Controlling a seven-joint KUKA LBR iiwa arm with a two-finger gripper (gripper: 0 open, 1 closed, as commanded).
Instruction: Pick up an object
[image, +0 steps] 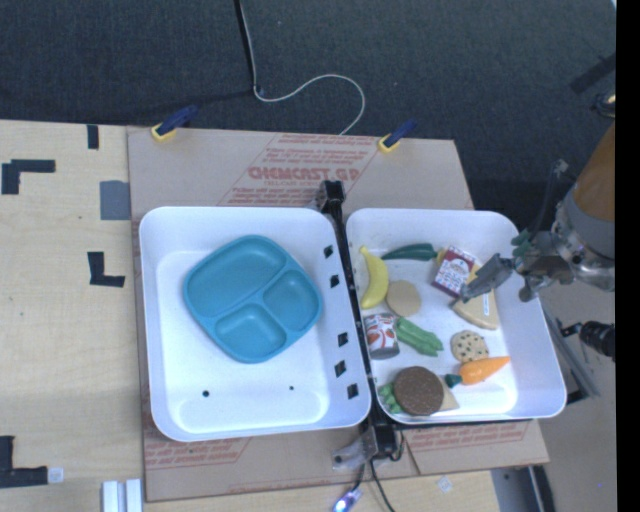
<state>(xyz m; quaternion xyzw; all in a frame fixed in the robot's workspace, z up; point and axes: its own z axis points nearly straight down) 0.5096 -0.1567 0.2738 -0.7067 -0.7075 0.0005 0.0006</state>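
Objects for picking lie crowded in the right bin (548, 352). From its middle, a banana (372, 278) curves at 10 o'clock, close to the wall shared with the left bin (150, 300). A green bean (410, 252) lies at 12 o'clock, and a red box (455, 270) sits at 1 o'clock. A tan disc (404, 298) rests just beside the banana, and a can (381, 335) stands at 8 o'clock from the middle. A pickle (420, 337) lies near the middle, just beside the can. A cookie (468, 346) is at 4 o'clock with a carrot (482, 370) just below it. A brown patty (418, 390) sits at 6 o'clock near the front wall. A pale wedge (478, 312) lies at 3 o'clock.

My gripper (497, 285) hangs over the bin's 3 o'clock side, above the wedge and just right of the red box. I cannot tell whether it is open or closed, and nothing shows held in it.

In the left bin a blue plate (252, 297) with three compartments lies near the middle.
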